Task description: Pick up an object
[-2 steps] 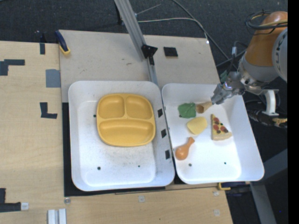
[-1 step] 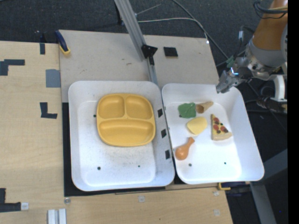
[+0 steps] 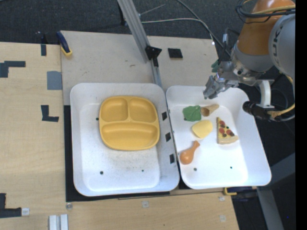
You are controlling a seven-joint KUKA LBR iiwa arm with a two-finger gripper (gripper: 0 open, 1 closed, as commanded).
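The right white bin (image 3: 249, 171) holds a green leafy toy (image 3: 192, 112), a small brown cone-like piece (image 3: 209, 110), a yellow chip-shaped piece (image 3: 202, 129), a pizza slice (image 3: 225, 132) and an orange drumstick (image 3: 189, 153). My gripper (image 3: 211, 92) hangs over the bin's far edge, just above and slightly behind the brown piece. Nothing shows between its fingers. A yellow divided plate (image 3: 129, 122) lies in the left white bin (image 3: 86, 176).
A metal pole (image 3: 136, 25) slants over the bench behind the bins. The arm's orange band (image 3: 261, 25) and cables (image 3: 268, 110) crowd the right bin's far right corner. A blue and yellow clamp (image 3: 64, 44) sits at the bench's far left.
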